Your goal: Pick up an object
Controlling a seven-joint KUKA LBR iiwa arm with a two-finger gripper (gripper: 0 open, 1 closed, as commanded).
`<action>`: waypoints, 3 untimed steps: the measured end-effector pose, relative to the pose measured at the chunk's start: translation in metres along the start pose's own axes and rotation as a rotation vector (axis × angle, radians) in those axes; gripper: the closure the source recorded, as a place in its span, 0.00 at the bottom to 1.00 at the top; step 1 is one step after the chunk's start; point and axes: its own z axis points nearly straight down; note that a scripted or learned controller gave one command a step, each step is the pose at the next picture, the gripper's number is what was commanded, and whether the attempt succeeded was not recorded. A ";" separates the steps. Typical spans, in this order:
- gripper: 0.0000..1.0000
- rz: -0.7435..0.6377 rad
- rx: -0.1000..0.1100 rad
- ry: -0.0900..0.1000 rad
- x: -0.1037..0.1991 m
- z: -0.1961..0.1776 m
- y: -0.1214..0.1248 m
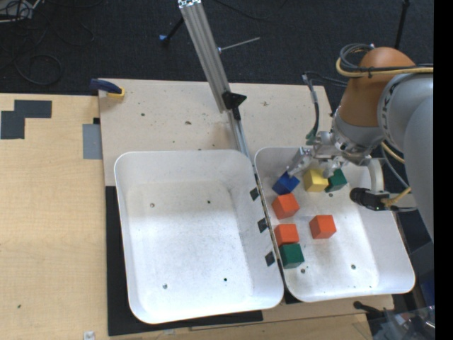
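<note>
The gripper [320, 163] hangs over the right bin [382, 261], just above the yellow block [315, 182]; whether it grips is unclear. A blue block [285, 184] lies at the yellow one's nine o'clock

Both white bins [191, 310] look like smooth, slightly glossy plastic. The table [42, 211] is pale matt wood. The slanted rail [207, 48] looks like ribbed bare metal.

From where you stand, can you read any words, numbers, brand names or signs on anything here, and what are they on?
No readable text, number or brand name anywhere.
Small black-and-white checkered tag at the top of the slanted grey metal rail: a pattern, no letters.
Coloured wooden blocks, such as the yellow block, in the right white plastic bin: plain faces.
Black clips between the two bins: too small to tell.
</note>
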 end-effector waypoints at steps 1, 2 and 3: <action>0.00 0.001 -0.025 -0.005 -0.002 0.004 0.006; 1.00 0.001 -0.024 -0.005 -0.003 -0.005 0.006; 1.00 0.003 -0.014 -0.002 -0.008 -0.069 0.004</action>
